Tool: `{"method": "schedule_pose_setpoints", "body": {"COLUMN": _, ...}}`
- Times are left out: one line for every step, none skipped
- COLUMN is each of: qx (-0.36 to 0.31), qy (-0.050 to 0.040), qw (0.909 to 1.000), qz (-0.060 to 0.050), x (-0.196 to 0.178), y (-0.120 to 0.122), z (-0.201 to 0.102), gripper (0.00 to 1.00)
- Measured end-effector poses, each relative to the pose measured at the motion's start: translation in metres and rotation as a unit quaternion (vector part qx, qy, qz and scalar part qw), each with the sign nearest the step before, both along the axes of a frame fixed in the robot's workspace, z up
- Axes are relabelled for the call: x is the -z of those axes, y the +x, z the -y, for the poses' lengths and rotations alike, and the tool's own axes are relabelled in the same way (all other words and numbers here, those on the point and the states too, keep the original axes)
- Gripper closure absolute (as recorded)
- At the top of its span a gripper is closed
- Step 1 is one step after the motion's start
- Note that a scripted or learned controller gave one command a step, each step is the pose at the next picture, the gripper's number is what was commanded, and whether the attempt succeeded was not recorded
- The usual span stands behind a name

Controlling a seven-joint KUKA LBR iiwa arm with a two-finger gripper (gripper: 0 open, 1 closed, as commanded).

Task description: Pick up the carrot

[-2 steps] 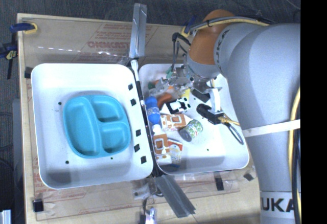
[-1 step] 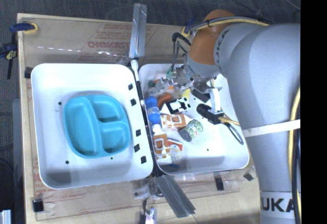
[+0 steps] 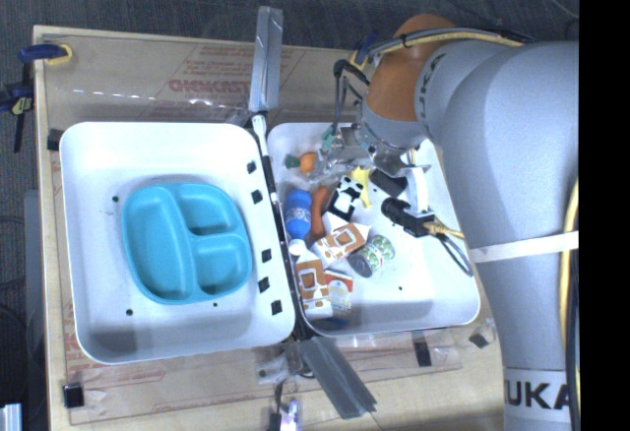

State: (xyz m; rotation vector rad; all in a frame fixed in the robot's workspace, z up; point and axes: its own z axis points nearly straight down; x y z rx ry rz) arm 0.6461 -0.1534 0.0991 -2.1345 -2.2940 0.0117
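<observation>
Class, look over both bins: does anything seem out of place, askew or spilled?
Nothing is spilled or broken. The right bin is a jumble: the carrot, a blue bottle and cartons lie tilted against each other. The blue tray sits slightly askew.

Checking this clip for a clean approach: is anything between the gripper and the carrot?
Nothing visible lies between them. The gripper is just above-right of the carrot in the right bin, but a blue bottle crowds the carrot's left and a black-and-white block its right.

Orange carrot (image 3: 318, 208); blue tray (image 3: 187, 242) — 2 white bins (image 3: 94, 321); grey arm (image 3: 512, 153).
</observation>
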Motion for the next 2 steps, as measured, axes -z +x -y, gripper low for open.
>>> {"method": "schedule_pose_setpoints", "body": {"qx": 0.000, "qy": 0.0000, "qw": 1.0000, "qz": 0.000, "x": 0.0000, "y": 0.0000, "z": 0.0000, "gripper": 0.00}}
{"method": "schedule_pose_setpoints", "body": {"qx": -0.001, "qy": 0.0005, "qw": 1.0000, "qz": -0.002, "x": -0.0086, "y": -0.0007, "z": -0.0007, "gripper": 1.00}}
